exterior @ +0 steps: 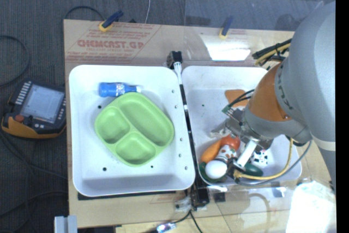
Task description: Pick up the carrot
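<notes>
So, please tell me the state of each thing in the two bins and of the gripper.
Green divided plate: upright, nothing in its compartments.
Blue bottle: lying on its side, left bin.
Carrot: lying in right bin, at the gripper.
White egg: resting beside the carrot.

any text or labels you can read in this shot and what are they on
"CHEMCAST GP", roughly as it reads, faint red print on the cardboard sheet under the bins.
Blue bottle in the left bin: label too blurred to read.
Handheld pendant on the floor: screen too small to read.
</notes>
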`<state>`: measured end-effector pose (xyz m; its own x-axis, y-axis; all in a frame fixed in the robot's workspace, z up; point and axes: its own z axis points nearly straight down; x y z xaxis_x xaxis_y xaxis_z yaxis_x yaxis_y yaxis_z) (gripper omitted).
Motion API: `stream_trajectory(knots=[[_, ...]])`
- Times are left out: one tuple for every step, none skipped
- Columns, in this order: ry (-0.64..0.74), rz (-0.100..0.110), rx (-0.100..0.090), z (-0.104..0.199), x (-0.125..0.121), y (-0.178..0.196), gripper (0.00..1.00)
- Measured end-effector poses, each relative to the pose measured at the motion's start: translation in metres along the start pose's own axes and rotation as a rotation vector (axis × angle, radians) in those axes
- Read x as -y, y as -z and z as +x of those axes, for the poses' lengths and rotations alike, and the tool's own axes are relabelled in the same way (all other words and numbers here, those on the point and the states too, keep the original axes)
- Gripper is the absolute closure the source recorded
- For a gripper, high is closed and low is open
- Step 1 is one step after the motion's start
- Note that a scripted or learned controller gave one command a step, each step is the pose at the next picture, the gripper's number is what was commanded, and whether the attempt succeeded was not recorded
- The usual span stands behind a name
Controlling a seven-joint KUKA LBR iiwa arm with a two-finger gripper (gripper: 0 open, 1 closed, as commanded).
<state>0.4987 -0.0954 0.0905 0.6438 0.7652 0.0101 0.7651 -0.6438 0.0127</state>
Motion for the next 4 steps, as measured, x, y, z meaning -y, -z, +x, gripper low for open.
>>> stream_trajectory(knots=[[-0.141,0.014,0.011,0.017,-0.025,-0.001,0.00],[-0.380,-0.011,0.002,-0.008,0.003,0.000,0.00],[-0.380,-0.005,0.008,-0.010,0.004,0.008,1.00],[-0.381,-0.004,0.009,-0.010,0.004,0.007,0.00]])
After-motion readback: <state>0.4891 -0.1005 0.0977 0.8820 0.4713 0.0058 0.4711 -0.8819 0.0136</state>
